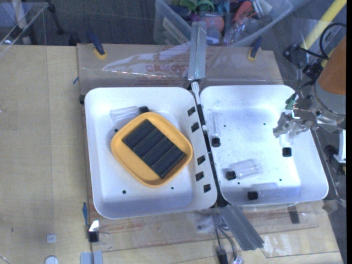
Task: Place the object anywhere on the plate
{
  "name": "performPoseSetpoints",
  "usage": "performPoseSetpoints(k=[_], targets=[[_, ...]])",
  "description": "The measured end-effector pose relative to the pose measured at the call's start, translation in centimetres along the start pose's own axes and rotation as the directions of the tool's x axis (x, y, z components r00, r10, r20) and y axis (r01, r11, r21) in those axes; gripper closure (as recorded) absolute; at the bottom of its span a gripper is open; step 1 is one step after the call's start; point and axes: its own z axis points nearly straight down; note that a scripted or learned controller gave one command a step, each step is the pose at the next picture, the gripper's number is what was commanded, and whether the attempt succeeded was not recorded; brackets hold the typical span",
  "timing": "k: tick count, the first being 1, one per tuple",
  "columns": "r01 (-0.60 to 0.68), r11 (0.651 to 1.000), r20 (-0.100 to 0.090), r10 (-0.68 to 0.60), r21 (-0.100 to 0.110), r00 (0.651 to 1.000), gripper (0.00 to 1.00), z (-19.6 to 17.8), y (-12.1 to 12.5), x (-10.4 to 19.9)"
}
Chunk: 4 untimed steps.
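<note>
A robot arm's end effector [290, 126] hangs over the right bin [258, 100] near its three o'clock rim, with nothing visible between its fingers; whether they are spread or pressed together cannot be told from this angle. The likeliest object for the task, a clear vial with a black cap [242, 169], lies on the bin floor at roughly seven o'clock from the end effector, near but apart, its long axis running about eight o'clock to two o'clock with the cap at the eight o'clock end. A second clear vial [212, 126] rests against the divider at the bin's nine o'clock side, long axis twelve to six. The yellow plate [122, 147], carrying a dark ribbed insert [154, 147], sits in the left bin [104, 197], with another clear piece [124, 114] touching its eleven o'clock edge. Judged from this, pickup has not begun; the carry will run toward nine o'clock across the divider.
</note>
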Motion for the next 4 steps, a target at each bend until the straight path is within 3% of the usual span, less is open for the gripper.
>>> performPoseSetpoints(k=[1, 2, 3, 4], targets=[[0.105, 0.994, -0.001, -0.105, 0.004, 0.995, 1.00, 2.5, -1.2, 5.9], [0.104, 0.995, -0.001, -0.104, 0.003, 0.995, 0.00, 2.5, -1.2, 5.9], [0.151, 0.989, 0.001, -0.151, -0.001, 0.989, 0.00, 2.6, 7.8, 1.3], [0.165, 0.986, 0.002, -0.165, -0.003, 0.986, 0.00, -0.2, 10.6, -2.4]])
